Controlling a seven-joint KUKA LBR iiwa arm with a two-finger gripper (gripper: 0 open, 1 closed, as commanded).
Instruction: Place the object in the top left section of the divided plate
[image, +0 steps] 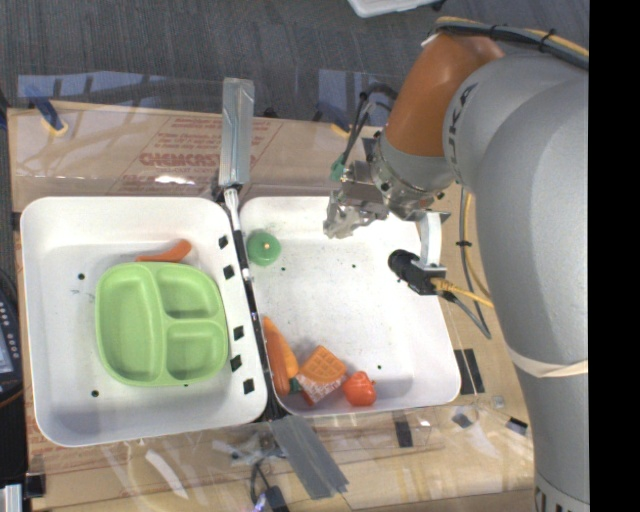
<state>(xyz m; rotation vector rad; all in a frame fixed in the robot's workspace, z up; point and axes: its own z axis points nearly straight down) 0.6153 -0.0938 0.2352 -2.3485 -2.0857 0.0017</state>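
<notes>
Toy food bunched at the right bin's near edge, green plate in the left bin.

Nearest the camera, a red tomato-like piece (359, 389), an orange waffle block (322, 367) and a carrot (280, 352) crowd the right bin's (400, 320) front-left corner. A small green round object (263, 247) sits by the divider, farther back. The divided plate (160, 322) rests in the left bin (60, 300), an orange carrot (168, 251) just behind it. The gripper (342, 222) hangs over the right bin's back edge; whether its fingers are parted cannot be told.
</notes>
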